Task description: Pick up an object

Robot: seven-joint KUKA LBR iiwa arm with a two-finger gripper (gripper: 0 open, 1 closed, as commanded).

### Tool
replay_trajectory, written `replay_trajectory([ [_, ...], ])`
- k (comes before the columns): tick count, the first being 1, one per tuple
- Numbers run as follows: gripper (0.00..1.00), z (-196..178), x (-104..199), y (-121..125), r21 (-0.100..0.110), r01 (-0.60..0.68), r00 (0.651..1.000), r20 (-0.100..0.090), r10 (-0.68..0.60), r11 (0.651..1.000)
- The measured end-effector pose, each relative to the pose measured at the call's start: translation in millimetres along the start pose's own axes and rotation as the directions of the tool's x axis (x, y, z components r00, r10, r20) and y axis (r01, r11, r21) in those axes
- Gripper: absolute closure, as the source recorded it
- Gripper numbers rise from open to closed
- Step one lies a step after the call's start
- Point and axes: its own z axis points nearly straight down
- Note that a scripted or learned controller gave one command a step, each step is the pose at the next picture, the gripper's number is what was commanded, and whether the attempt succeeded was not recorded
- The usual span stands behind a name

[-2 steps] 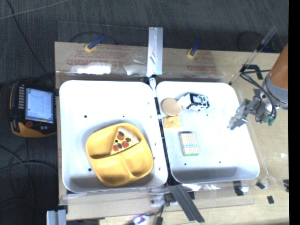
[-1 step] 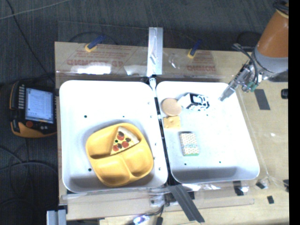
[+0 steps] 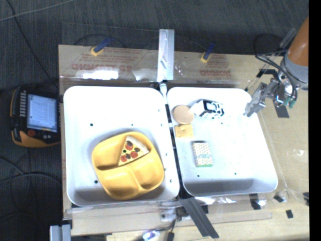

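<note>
Hand [image 3: 253, 106] (grip state impossible to tell) hovers over the right bin [image 3: 251, 154] rim, nothing visibly held.

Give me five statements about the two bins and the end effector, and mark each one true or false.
1. The pizza slice lies in the yellow divided plate. True.
2. The yellow divided plate sits in the right bin. False: it sits in the left bin.
3. The end effector hangs over the right bin's upper right corner. True.
4. The small patterned box lies in the right bin. True.
5. The end effector holds the round tan disc. False: the round tan disc lies at the right bin's upper left, apart from the end effector.
</note>
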Motion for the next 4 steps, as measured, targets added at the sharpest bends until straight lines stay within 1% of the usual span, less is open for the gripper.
replay_trajectory([
  [1,1.00,-3,31,-4,-0.003,0.579,0.816,0.002,-0.579,0.816],
  [2,1.00,-2,72,-32,-0.004,0.893,0.449,0.004,-0.893,0.449],
  [3,1.00,-19,84,-32,-0.001,0.982,-0.188,0.008,-0.982,-0.188],
  [4,1.00,-18,94,-41,0.001,0.848,-0.530,0.010,-0.848,-0.530],
])
